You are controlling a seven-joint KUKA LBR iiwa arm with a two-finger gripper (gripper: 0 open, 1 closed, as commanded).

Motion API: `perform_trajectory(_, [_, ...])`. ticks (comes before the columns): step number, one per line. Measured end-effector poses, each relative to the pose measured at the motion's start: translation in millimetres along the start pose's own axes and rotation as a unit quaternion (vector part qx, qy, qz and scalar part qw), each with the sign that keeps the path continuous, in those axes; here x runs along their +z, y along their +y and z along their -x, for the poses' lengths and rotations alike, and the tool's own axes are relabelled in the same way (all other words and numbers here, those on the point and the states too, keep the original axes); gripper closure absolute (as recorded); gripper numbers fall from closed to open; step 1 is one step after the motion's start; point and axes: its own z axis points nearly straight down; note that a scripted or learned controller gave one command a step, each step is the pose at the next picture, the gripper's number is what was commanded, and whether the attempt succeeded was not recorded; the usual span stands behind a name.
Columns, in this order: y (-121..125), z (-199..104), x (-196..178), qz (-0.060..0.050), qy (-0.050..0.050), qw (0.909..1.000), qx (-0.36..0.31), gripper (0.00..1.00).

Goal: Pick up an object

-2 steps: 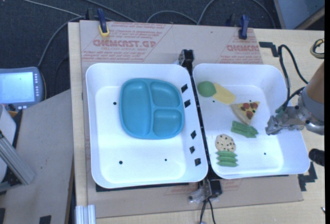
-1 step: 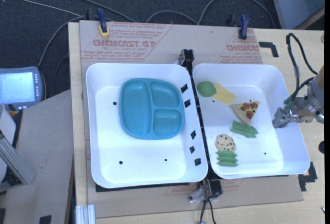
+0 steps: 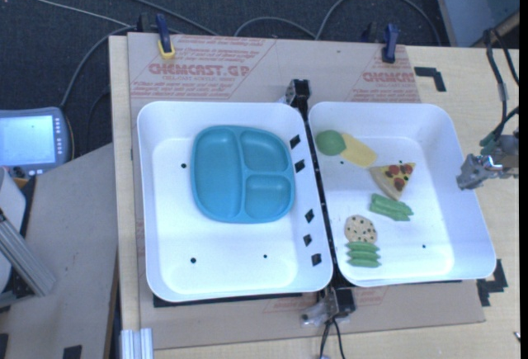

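The right bin [image 3: 462, 209] holds several toy foods. A green round piece [image 3: 330, 142] lies at its back left, touching a yellow piece [image 3: 358, 153]. A pizza slice [image 3: 394, 178] lies near the middle, with a green pod [image 3: 389, 207] just in front of it. Toward the front left are a spotted cookie [image 3: 360, 229] and a ribbed green pod [image 3: 363, 254]. My gripper [image 3: 476, 171] is a small grey shape at the right bin's right rim, apart from all the foods. Most of the arm is cut off by the frame.
The left bin [image 3: 165, 258] carries a blue divided plate [image 3: 243, 174]. A black divider strip [image 3: 312, 184] runs between the bins. Two clamps [image 3: 165, 42] [image 3: 389, 44] hold the board at the back. Cables hang at the right edge [image 3: 503, 101].
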Motion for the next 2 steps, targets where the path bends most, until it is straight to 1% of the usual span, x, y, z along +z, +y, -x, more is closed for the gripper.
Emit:
perform_trajectory(1, [0.9, 0.2, -41.8, 0.0, 0.0, 1.0, 0.0, 1.0])
perform_trajectory(2, [2.3, -51.1, -22.6, -0.003, 0.002, 1.0, 0.0, 1.0])
